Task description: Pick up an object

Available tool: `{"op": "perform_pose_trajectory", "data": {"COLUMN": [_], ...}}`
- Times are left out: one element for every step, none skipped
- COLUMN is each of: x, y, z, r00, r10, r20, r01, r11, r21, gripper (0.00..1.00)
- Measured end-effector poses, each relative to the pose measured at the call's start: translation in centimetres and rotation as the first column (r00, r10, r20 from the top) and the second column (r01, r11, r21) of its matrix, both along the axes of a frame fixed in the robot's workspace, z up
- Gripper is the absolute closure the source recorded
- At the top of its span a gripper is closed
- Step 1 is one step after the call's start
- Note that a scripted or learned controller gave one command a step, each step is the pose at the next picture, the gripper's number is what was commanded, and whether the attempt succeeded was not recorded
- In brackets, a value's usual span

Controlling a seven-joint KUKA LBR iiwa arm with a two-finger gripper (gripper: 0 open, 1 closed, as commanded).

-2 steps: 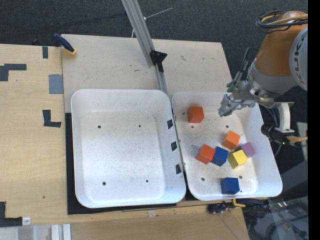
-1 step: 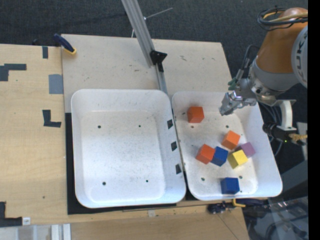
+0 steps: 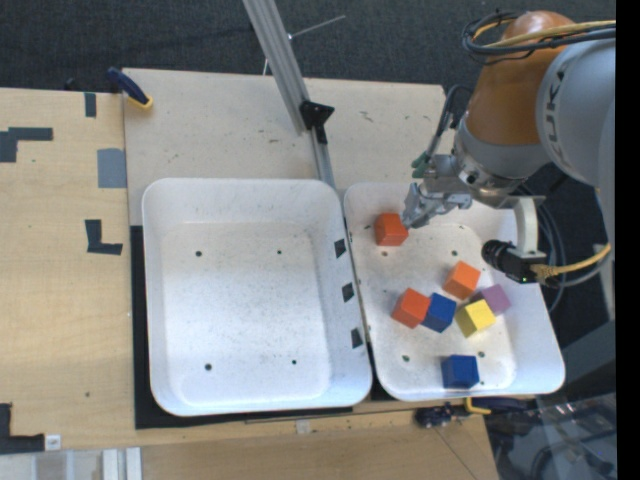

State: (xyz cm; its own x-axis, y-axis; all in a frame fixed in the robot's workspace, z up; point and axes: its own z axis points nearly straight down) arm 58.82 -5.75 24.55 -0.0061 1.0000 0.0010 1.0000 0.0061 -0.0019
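Note:
The right white bin (image 3: 530,363) holds several small blocks. An orange block (image 3: 390,230) lies near its far left corner. My gripper (image 3: 417,214) hangs just right of and above that block, its dark fingers pointing down toward it. Nothing shows between the fingers. Farther forward lie an orange block (image 3: 410,307), a blue block (image 3: 439,312), another orange block (image 3: 462,279), a yellow block (image 3: 477,317) and a purple block (image 3: 495,299) in a loose cluster. A second blue block (image 3: 460,371) sits alone near the front rim.
The left white bin (image 3: 245,298) stands beside the right one. A slanted metal rail (image 3: 285,63) with a black clamp (image 3: 316,115) runs down to the gap between the bins. A black cable connector (image 3: 505,261) hangs over the right bin's right side.

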Motion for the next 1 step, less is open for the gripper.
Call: {"op": "perform_pose_trajectory", "data": {"x": [2.18], "y": [5.83], "z": [-0.91], "r00": [1.0], "r10": [0.001], "r20": [0.001], "r01": [-0.001], "r11": [1.0], "r21": [0.0], "gripper": [1.0]}}
